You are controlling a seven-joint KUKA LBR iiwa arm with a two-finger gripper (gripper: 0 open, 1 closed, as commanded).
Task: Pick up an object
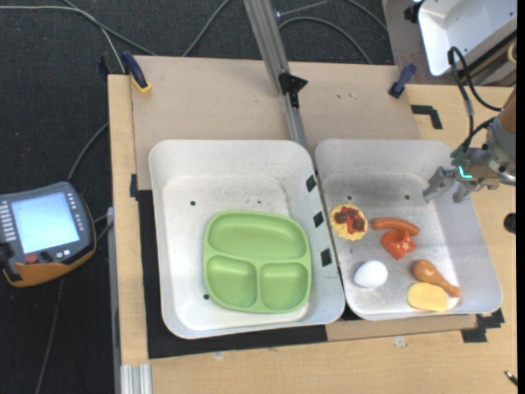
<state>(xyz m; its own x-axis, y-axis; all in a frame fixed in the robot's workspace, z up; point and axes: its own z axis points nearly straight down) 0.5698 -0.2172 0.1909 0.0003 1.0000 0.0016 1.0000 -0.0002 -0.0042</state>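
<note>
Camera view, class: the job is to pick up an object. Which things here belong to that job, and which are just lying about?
Belong to the job:
claw
right bin
pizza slice
sausage
red pepper
white egg
drumstick
yellow piece

Lying about:
left bin
green divided plate
handheld control screen
blue clamps

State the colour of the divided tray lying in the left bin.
Light green; the divided tray shows plainly in the camera view from above.

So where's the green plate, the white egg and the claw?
green plate point(257, 261): camera view, its centre ridge.
white egg point(370, 274): camera view, its top.
claw point(447, 183): camera view, between the fingertips.
</note>
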